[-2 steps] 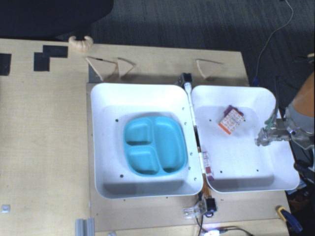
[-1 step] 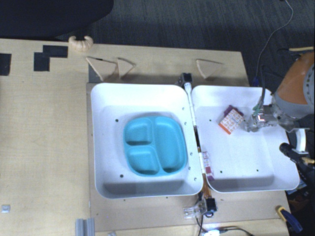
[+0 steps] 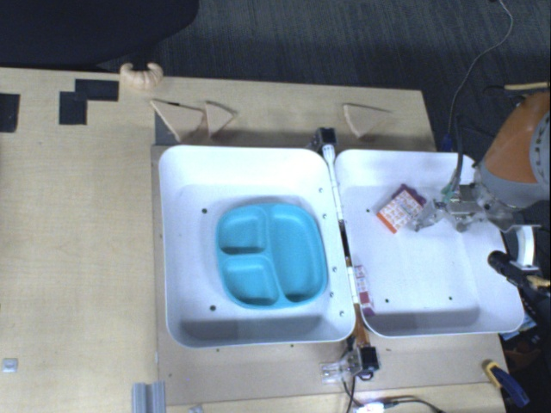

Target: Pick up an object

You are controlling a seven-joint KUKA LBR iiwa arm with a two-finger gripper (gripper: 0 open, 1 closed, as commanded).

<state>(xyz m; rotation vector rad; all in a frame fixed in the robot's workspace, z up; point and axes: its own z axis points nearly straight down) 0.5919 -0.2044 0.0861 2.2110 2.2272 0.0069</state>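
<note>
Setting: a pale wooden counter [image 3: 77, 256] carrying two shallow white bins side by side, seen from above at a slant.

Left bin [image 3: 185, 317]: holds a blue divided tray [image 3: 272, 255] with three compartments, lying flat near the bin's middle, well apart from my arm.

Right bin [image 3: 430, 291]: holds a small packet [image 3: 400, 208], orange and purple with a white patch, lying tilted in the part of the bin toward the counter's far edge.

My arm [image 3: 521, 157]: enters over the right bin's right wall, the orange band above the wrist toward the counter's right edge.

My claw [image 3: 433, 216]: low over the right bin's floor, tip just beside the packet's right edge; whether it touches the packet, and whether it is spread or closed, I cannot tell, the tip being small and blurred.

Task's thing: the packet is the likely target, resting on the bin floor and not seen between my claw's tips.

Step in hand (judged): the approach to the packet from its right side.

Risk 1: a flat, light packet may slide leftward if nudged edge-on.

Risk 2: a closing off-centre may pinch only a corner, and the packet would slip on lifting.

Risk 3: descending too low would scrape the bin floor.
</note>
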